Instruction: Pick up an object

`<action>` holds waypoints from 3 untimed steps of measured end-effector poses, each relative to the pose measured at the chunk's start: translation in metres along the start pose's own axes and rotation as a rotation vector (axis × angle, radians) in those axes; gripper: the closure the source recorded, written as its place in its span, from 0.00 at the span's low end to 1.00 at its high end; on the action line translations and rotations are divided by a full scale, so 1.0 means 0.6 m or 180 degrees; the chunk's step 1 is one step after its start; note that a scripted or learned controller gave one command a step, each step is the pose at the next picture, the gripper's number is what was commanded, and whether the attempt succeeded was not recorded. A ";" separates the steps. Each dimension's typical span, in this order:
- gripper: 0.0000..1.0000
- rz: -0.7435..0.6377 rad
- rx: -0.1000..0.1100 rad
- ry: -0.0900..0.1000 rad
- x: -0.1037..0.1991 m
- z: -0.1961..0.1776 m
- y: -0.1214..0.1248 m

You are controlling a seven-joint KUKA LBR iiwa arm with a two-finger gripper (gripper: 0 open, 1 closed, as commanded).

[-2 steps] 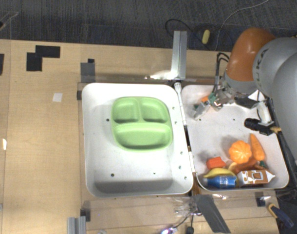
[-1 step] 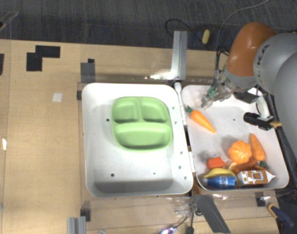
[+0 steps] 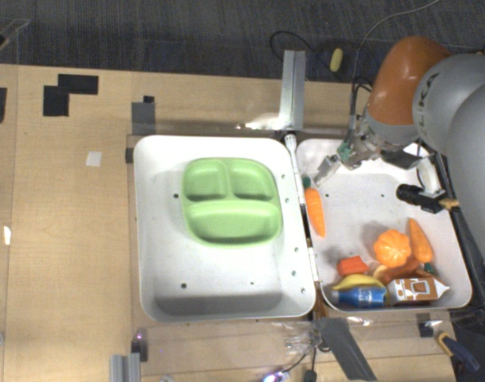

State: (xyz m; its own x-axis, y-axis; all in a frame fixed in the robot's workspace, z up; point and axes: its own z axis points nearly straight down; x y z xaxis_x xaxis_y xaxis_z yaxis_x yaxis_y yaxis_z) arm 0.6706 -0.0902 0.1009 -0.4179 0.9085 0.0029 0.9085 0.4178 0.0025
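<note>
My gripper [image 3: 328,168] hangs over the upper left corner of the right bin [image 3: 362,193], angled down toward the bin's left wall. An orange carrot [image 3: 314,212] lies along that wall just below and left of the gripper, apart from it. Lower in the same bin are a tangerine [image 3: 392,247], a second carrot [image 3: 420,241], a small red piece [image 3: 352,266], a banana [image 3: 360,281], a blue bottle [image 3: 362,296] and a small carton [image 3: 416,290]. I see nothing held by the gripper.
The left bin [image 3: 159,213] holds a green divided plate [image 3: 230,200]. The grey arm [image 3: 457,110] with its orange band [image 3: 401,78] covers the right bin's upper right side. A metal post [image 3: 293,90] stands behind the divider between the bins.
</note>
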 end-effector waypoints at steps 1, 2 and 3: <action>0.00 -0.0007 0.0008 -0.0005 -0.001 0.012 -0.001; 1.00 -0.0016 -0.0041 -0.0048 -0.004 -0.008 0.004; 1.00 -0.0019 -0.0031 -0.0027 0.039 0.017 -0.108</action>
